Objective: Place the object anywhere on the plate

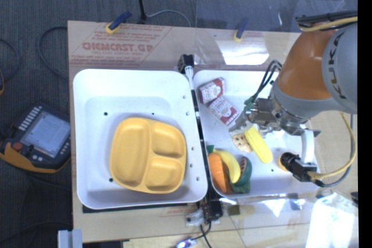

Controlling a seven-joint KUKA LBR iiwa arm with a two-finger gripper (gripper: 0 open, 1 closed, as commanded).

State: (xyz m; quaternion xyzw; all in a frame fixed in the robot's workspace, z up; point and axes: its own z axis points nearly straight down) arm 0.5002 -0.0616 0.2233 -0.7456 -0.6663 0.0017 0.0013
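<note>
I cannot tell how my fingers (251,125) are set; the corn (258,144) lies just below them in the right bin (273,183), long axis slanting near-right, the plate (149,154) well left.

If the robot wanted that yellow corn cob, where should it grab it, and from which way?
I'd grip the corn cob across its middle, coming straight down from above. It lies flat and slanted in the right bin, long and narrow, so fingers closing across its short width fit best. The gripper is right by its upper end.
</note>
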